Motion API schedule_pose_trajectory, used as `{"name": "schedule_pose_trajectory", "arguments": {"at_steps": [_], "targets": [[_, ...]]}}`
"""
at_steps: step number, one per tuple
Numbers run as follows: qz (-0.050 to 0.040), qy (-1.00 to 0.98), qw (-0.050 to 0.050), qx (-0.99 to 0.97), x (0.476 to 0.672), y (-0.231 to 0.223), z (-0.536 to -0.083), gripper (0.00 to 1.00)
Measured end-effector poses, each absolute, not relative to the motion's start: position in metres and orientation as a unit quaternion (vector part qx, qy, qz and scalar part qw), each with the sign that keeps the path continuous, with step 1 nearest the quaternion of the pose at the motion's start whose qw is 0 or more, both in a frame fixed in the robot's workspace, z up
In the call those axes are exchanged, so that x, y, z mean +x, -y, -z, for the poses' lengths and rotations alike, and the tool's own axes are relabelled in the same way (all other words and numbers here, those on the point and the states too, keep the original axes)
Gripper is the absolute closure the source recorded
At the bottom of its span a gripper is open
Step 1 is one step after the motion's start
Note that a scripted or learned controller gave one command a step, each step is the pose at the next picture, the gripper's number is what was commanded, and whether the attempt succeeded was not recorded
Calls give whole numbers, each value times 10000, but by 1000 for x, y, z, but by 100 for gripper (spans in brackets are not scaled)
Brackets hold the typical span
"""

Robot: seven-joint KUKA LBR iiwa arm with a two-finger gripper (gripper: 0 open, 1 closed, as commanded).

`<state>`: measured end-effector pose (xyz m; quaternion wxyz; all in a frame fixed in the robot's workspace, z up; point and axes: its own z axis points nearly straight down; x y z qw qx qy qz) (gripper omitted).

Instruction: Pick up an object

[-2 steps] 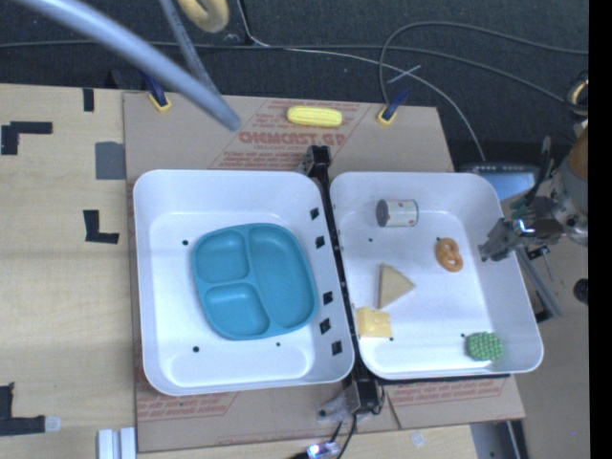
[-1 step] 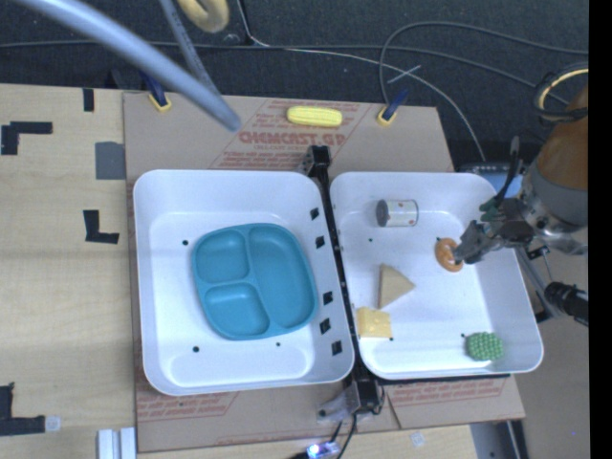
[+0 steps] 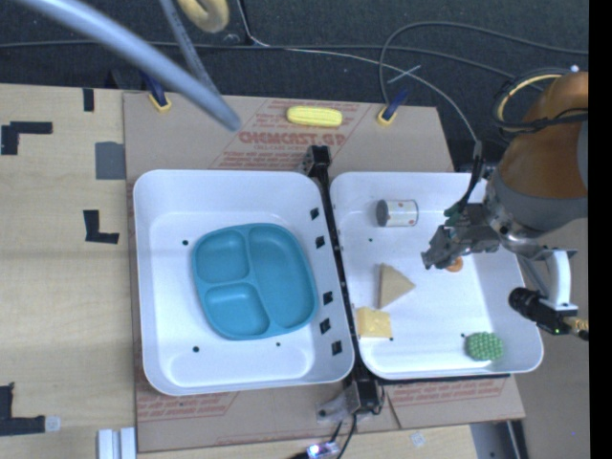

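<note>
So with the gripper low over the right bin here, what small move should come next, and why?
Probably a short straight descent. The gripper sits in the right bin right at a small orange object that peeks out beneath it, while the wedge and grey cylinder lie apart to its left. Nothing shows between its fingers yet.

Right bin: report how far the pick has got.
Done: the gripper is down inside the right bin, beside a small orange item. In hand: nothing visibly. Left: grasp and lift; the grey cylinder, tan wedge, yellow piece and green ball lie loose.
</note>
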<state>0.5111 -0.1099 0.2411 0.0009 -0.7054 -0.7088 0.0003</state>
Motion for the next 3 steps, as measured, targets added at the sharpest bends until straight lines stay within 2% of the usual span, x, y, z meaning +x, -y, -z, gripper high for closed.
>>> {"name": "schedule_pose_trajectory", "arguments": {"at_steps": [2,3], "targets": [[-12,7088,13,-7054,523,-6,-220,100],[-7,7088,10,-7054,515,-62,-221,100]]}}
